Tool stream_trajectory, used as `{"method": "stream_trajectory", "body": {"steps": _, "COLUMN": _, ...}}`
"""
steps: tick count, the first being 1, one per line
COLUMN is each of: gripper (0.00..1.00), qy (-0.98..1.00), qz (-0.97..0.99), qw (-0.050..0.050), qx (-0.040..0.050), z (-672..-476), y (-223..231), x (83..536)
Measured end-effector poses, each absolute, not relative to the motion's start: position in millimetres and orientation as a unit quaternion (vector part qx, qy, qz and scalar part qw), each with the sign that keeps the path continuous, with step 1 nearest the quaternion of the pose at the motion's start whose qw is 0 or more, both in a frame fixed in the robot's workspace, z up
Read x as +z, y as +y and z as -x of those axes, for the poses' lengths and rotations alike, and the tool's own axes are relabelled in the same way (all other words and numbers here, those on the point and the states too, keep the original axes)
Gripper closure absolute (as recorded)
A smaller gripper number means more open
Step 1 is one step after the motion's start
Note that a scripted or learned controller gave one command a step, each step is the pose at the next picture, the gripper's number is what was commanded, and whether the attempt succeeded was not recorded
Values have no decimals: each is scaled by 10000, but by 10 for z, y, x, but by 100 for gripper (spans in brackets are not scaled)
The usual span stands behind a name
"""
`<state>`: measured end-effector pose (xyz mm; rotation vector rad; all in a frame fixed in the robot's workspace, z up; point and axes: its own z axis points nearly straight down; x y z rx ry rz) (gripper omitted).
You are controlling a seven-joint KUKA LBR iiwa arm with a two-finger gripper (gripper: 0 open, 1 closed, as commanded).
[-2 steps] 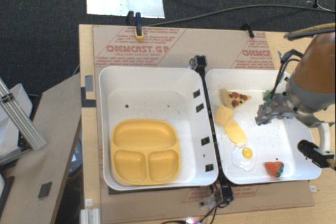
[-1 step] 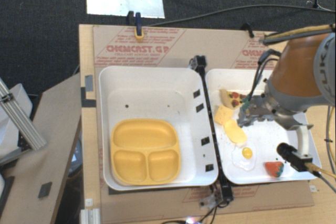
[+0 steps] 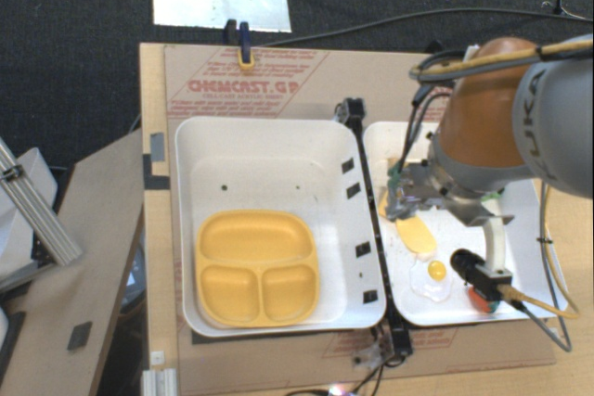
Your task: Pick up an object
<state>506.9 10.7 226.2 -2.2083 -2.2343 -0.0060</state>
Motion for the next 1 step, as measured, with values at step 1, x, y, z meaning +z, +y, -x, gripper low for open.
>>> {"method": "stream_trajectory", "body": {"steps": 1, "gripper": 100, "qy": -7108, "qz": 7034, "qw": 3, "qx": -10, "z": -5134, "y": 664, "x": 2160}}
